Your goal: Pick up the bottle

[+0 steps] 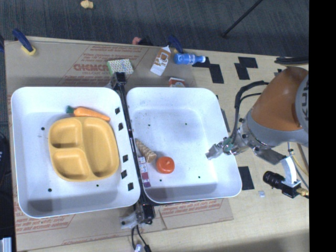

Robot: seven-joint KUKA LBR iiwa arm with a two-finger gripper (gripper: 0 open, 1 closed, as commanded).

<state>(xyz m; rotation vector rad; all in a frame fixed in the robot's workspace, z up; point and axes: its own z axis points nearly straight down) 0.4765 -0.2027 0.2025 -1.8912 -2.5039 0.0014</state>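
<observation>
Gripper [216, 151] sits over the right bin's [178, 101] right edge — cannot tell its state, and nothing shows in its grasp. Bottle [186, 59], blue, lies on its side on the cardboard beyond the right bin, well apart from the gripper. Inside the right bin: an orange round object [165, 165] beside an ice-cream cone [146, 151]. Left bin [31, 104] holds a yellow divided plate [84, 148] — a carrot [90, 112] at its far rim.

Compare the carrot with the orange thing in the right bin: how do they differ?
The carrot is long and tapered; the orange item is round and squat. The carrot lies in the left bin against the yellow tray; the orange item sits in the right bin beside a cone-shaped piece. Both are orange.
</observation>
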